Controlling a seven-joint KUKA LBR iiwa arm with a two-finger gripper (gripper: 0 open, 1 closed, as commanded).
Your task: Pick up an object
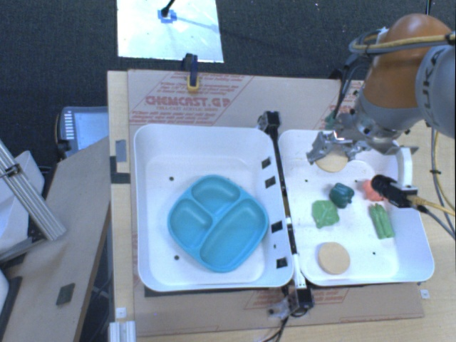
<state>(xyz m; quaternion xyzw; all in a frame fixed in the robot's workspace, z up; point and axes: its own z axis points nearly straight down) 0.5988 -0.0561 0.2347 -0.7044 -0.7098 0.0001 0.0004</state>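
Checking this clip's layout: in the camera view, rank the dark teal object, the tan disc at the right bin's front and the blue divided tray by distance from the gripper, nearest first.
From the gripper:
1. Dark teal object, mid right bin, just below it.
2. Tan disc, front of the right bin.
3. Blue divided tray, in the left bin.

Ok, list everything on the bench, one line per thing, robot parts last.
shallow white plastic bins: two, white, side by side on the bench.
blue divided plastic plate: one, blue, in the left bin.
tan round discs: two, tan; one near the right bin's front edge, the other at the back under the pincer.
light green lumpy toy: one, green, middle of the right bin.
dark teal small object: one, teal, just behind the green toy.
green stick-shaped pieces: one bunch, green, right side of the right bin.
orange-red small object: one, partly hidden by a black part.
pincer: one, grey metal, over the back disc.
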